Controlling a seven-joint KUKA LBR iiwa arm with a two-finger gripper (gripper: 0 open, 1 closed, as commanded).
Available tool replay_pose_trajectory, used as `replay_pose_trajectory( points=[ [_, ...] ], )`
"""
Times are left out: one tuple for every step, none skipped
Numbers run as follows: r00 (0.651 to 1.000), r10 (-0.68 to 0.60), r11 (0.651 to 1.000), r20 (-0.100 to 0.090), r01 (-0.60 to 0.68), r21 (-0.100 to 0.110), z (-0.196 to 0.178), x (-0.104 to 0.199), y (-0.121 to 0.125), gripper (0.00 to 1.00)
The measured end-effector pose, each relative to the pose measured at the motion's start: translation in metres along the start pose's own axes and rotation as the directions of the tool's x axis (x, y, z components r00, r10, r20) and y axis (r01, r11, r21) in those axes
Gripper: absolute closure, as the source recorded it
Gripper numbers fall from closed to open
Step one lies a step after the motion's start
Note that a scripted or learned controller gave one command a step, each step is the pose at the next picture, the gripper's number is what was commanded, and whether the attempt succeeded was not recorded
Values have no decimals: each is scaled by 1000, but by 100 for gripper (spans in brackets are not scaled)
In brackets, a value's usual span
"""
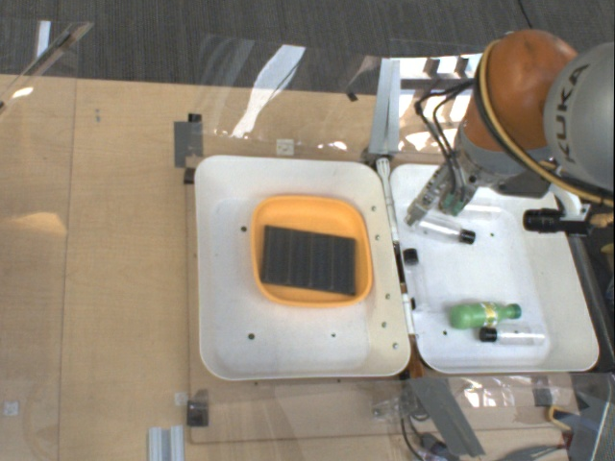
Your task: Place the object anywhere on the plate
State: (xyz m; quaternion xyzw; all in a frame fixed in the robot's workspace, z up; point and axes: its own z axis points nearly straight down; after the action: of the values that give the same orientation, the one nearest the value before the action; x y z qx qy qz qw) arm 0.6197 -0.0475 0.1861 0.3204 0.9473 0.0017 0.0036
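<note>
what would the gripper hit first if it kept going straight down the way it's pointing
Probably the clear tube with a black cap, which lies on the right bin floor just under the gripper. Depth is hard to judge here, so it might instead meet bare bin floor beside it.

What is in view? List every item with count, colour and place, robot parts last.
bins: 2, white, side by side on the bench; left bin, right bin
plate: 1, orange, in the left bin
mat: 1, dark ribbed, lying on the plate
bottle: 1, green, near the front of the right bin
clear tubes: 2, black-capped, in the right bin; one beside the bottle, one under the tool
bench: 1, light wood
arm: 1, grey with orange band, from the right
tool: 1, over the right bin's back left
</note>
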Motion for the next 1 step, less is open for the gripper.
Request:
replay_pose_trajectory(
  points=[
    [993,-116,993,0,116,-1,-1,50,1,100]
  ],
)
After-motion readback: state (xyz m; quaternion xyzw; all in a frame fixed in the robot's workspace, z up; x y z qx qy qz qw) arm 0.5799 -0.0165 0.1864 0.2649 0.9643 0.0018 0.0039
